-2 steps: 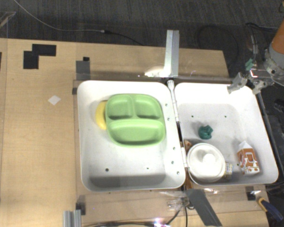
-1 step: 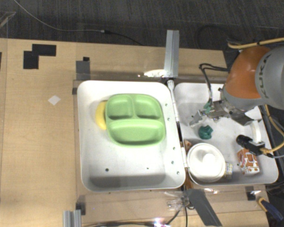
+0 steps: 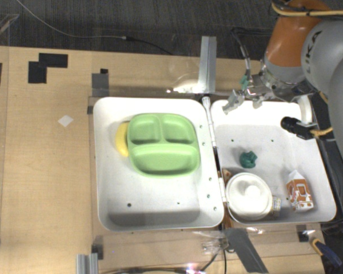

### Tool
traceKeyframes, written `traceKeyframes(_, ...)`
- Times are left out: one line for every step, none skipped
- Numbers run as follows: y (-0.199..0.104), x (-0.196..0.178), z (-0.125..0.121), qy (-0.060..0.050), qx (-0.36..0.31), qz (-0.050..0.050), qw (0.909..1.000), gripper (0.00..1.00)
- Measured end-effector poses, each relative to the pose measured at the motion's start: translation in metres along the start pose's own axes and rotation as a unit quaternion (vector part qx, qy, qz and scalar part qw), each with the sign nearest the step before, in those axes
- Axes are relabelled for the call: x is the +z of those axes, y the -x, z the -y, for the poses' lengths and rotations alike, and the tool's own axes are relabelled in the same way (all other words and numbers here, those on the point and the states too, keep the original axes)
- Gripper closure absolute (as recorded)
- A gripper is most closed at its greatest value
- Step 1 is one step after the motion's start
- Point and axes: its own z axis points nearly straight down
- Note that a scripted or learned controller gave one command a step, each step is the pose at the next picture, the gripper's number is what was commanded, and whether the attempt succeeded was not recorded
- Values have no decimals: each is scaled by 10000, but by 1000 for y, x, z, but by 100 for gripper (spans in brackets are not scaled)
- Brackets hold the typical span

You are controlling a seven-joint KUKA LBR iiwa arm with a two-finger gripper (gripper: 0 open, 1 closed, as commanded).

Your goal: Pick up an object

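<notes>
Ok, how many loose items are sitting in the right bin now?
3: a small green object near the middle, a white bowl at the near left corner, and an orange-and-white packet near right. The bowl may hide something beside it.

No legible text anywhere.

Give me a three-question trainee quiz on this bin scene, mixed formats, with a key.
1. True or false: the green tray lies in the left bin.
2. Which sits nearest the white bowl? A. teal object B. yellow object C. gripper
3. Fill in: the small carton lies in the ___ bin.

Key: 1 true; 2 A; 3 right.
</notes>
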Motion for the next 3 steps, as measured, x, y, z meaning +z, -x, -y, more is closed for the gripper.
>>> traceKeyframes(14,98,104,7,-365,9,9993,0)
traceKeyframes(15,85,100,54,-373,26,9993,100)
traceKeyframes(-44,-40,71,-2,-336,-6,9994,100)
